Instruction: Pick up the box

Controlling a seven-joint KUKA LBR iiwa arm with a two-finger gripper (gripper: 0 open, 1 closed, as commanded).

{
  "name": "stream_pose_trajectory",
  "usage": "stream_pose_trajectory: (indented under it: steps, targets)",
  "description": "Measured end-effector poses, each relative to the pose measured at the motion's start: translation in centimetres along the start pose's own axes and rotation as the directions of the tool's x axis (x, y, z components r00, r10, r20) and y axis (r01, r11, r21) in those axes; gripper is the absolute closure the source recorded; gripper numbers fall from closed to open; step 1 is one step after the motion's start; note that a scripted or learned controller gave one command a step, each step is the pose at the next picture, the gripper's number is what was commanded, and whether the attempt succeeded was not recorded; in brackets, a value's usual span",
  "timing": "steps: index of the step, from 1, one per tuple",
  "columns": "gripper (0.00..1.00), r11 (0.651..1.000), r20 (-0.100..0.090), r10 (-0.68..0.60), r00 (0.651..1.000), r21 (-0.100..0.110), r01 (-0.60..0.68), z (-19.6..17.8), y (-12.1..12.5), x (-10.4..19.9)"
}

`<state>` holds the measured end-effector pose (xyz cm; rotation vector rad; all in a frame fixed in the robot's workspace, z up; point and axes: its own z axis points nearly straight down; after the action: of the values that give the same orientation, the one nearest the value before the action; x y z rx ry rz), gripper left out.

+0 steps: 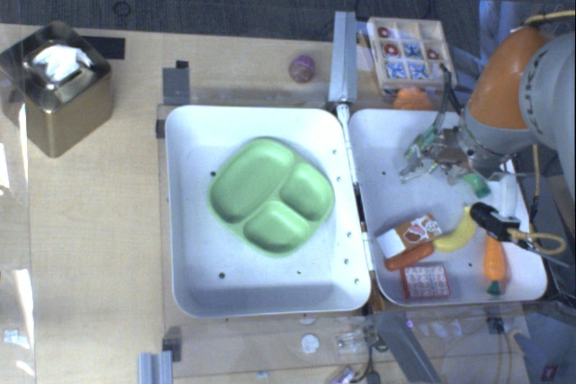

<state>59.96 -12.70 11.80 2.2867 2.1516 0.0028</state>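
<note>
Claw (423,153) over right bin's (382,283) far half, fingers spread, holding nothing. Box (412,234) lies near front, touching banana (457,234) and carrot (409,258). Likely light, stiff cardboard; pinch across narrow sides.

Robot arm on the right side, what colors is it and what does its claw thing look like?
The arm is round, chunky and grey, with a big shiny orange band above the wrist. Its gripper is small, made of thin silvery metal parts, much skinnier than the arm. Thin cables lie on the floor behind the bench.
</note>
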Motion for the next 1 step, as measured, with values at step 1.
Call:
stream_pose_trajectory:
  steps: [1]
  targets:
    - [0.0, 0.991, 0.002, -0.135, 0.991, -0.004, 0.135, 3.28, 7.34, -2.23]
